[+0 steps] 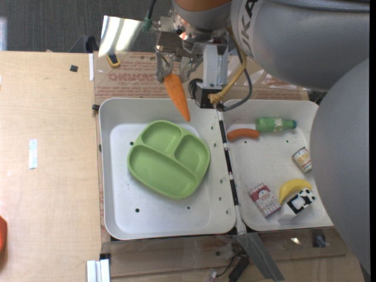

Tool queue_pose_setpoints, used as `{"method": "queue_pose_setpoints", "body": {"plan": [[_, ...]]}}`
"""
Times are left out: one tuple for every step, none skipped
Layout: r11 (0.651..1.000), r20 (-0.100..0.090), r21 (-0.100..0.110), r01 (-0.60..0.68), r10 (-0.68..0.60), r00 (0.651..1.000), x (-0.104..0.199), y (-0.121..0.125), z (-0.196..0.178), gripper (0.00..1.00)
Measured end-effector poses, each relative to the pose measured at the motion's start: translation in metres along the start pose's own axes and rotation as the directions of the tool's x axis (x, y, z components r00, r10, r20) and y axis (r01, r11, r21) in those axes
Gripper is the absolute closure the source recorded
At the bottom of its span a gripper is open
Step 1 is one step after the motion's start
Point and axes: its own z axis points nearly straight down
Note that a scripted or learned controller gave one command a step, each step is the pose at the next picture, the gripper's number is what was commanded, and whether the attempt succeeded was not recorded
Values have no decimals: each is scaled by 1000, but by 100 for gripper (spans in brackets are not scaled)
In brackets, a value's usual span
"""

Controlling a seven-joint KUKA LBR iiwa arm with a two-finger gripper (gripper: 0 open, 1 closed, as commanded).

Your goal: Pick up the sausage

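Sausage (242, 134) lies flat in the right bin (317, 216), up against the divider, just left of the green bottle (275, 124). Looks like a light, smooth plastic toy: stiff, rounded, likely slippery, so pinch it mid-length across the narrow axis. Gripper (169, 78) is elsewhere, above the left bin's (117, 216) far rim, pinching a carrot (177, 96) by its top (wrong item). Matte green divided plate (169, 158) sits in the left bin.

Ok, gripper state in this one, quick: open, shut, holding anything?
Gripper: shut on the carrot, held above the left bin's far edge. The sausage lies in the right bin.
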Motion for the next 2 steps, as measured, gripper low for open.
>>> {"method": "queue_pose_setpoints", "body": {"plan": [[956, 0, -3, 295, -295, 956, -47, -13, -63, 100], [798, -1, 0, 602, -602, 798, -91, -17, -63, 100]]}}
